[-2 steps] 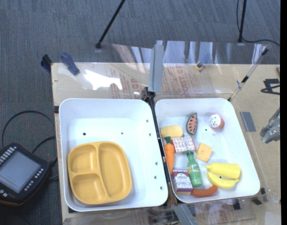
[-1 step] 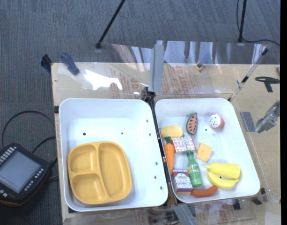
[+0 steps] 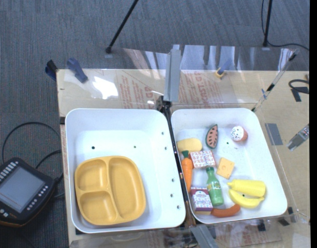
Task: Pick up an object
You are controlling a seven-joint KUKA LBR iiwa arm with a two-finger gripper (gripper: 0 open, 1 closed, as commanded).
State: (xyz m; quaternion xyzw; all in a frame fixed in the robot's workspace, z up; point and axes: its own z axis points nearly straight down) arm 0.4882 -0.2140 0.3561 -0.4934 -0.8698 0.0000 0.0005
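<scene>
Bananas [image 3: 246, 191] lie in the right bin's [image 3: 254, 156] near right corner, long axis roughly left-to-right, down-left of the gripper [image 3: 299, 137] at the view's edge, its opening impossible to tell.

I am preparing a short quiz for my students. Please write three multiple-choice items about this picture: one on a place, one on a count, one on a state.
1. Where does the yellow divided plate lie?
A. in the left bin
B. in the right bin
C. on the floor

2. How many compartments does this plate have?
A. two
B. three
C. five

3. How does the green bottle rest?
A. standing upright
B. lying on its side
C. leaning on the watermelon slice

Answers:
1 A: the plate rests on the floor of the left bin, while the toy foods fill the right bin.
2 B: two ridges divide it into three hollows.
3 B: its whole length shows from above, cap toward the cheese wedge, far from the watermelon slice.
</scene>
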